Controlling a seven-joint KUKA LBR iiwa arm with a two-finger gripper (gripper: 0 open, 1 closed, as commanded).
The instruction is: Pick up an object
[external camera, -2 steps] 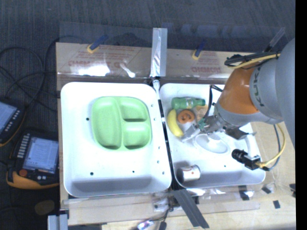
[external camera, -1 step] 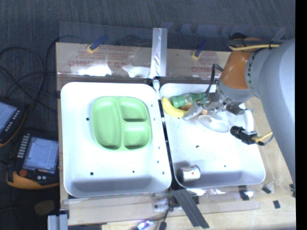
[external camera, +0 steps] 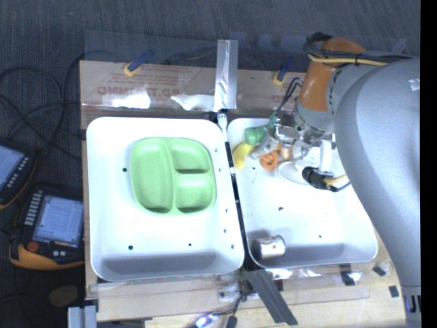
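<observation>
A wooden bench (external camera: 102,80) on dark carpet carries two shallow white bins side by side. We see the left bin (external camera: 109,244) holding a green divided tray (external camera: 172,174) near its middle. The right bin (external camera: 341,244) holds a small cluster in its far left corner: a green piece (external camera: 255,134), a yellow piece (external camera: 241,154) against the left wall, and an orange piece (external camera: 268,160) beside them. A small metallic cylinder (external camera: 268,246) lies alone at the near left corner, its long axis running roughly left to right.

The gripper (external camera: 290,144) hangs over the far edge of the right bin, just right of the cluster, so the orange piece lies immediately to its left. The cylinder is well apart, toward the near edge. We cannot tell how the gripper is set; cables and the wrist body obscure it, and nothing is visibly in its grasp. The arm's grey bulk hides the bin's right side.
</observation>
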